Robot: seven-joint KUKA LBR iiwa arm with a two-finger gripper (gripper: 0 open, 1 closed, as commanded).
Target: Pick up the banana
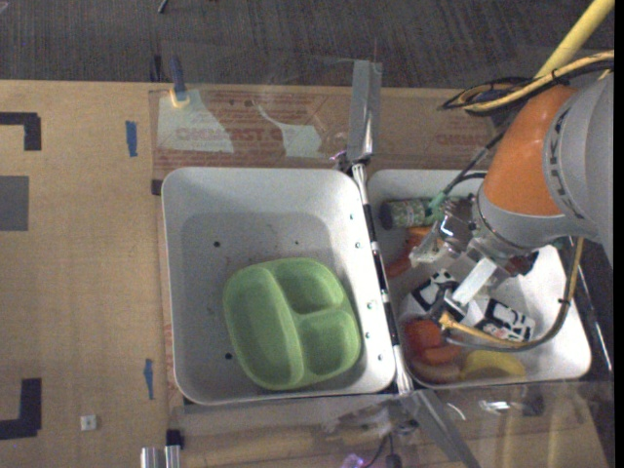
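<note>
Banana (494,365) lies flat on the floor of the right bin (577,357), close against the wall at the bottom of the camera view, its yellow length running roughly along that wall. Just beside its left end are a red rounded thing (423,332) and a flatter orange-red piece (441,356), both tucked into the bin's lower left corner. The gripper (456,286) hangs over the middle of the same bin, up and to the left of the banana in the picture and apart from it; nothing can be seen held in it, and from this slanted overhead angle I cannot tell whether its jaws are apart or together. The grey arm (546,164) with its orange band reaches in from the right and covers much of the bin's upper part. A dark bottle with a green end (402,212) lies near the bin's top left corner, and black-and-white patterned pieces (509,320) sit just above the banana. The left bin (185,261) holds a green divided plate (291,322), resting toward its lower half
</note>
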